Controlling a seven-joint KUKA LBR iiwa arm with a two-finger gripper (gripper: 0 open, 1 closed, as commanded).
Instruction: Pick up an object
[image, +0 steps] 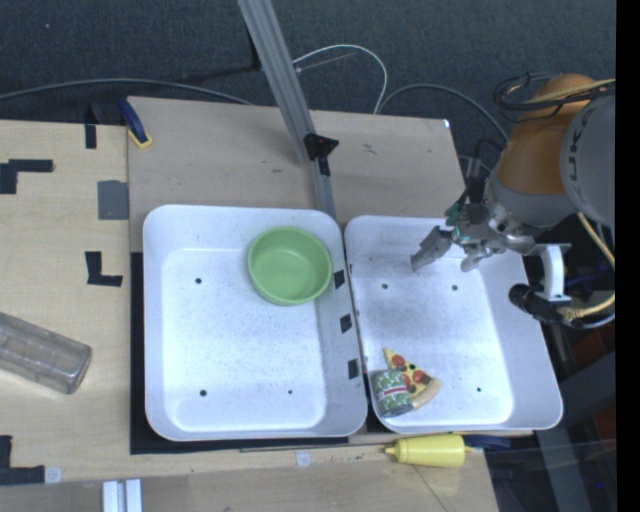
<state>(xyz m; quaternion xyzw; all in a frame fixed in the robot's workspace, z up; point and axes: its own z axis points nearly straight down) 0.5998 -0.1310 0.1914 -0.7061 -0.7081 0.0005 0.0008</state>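
Camera view: claw (450, 254) spread wide, holding nothing; green bowl (290, 264) probably light, rigid, best pinched at rim.

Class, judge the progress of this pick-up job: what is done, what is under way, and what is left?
Done: nothing is lifted. The green bowl sits in the left bin, and the pizza-slice toy lies at the near edge of the right bin. Under way: the gripper hangs open above the far end of the right bin, with nothing between its fingers. Left: reach an object, close on it and raise it.
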